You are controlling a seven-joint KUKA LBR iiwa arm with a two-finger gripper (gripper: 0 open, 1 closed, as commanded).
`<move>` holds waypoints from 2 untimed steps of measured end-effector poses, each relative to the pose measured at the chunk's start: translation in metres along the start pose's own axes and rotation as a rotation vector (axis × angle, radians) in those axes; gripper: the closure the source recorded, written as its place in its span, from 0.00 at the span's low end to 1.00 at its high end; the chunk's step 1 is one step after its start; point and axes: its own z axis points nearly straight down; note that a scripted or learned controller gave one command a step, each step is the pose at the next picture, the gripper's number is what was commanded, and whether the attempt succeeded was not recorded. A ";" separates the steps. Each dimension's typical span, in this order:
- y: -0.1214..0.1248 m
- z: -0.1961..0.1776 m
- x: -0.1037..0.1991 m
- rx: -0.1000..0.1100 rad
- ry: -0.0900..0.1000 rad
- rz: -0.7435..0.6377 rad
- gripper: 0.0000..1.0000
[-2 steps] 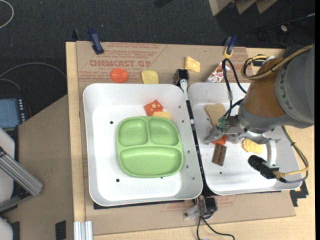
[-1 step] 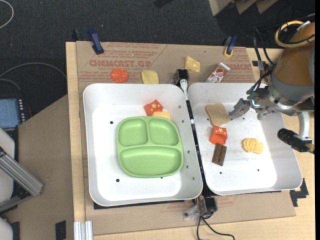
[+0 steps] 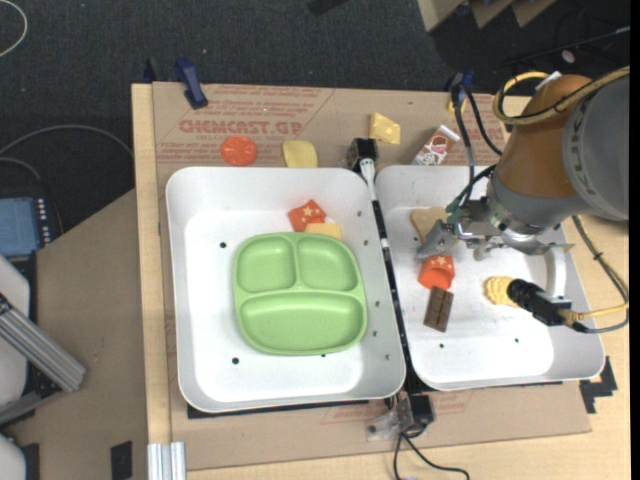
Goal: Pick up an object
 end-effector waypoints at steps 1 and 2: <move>-0.068 0.037 -0.085 -0.014 0.003 0.005 0.00; -0.057 0.037 -0.094 -0.001 0.026 -0.009 0.00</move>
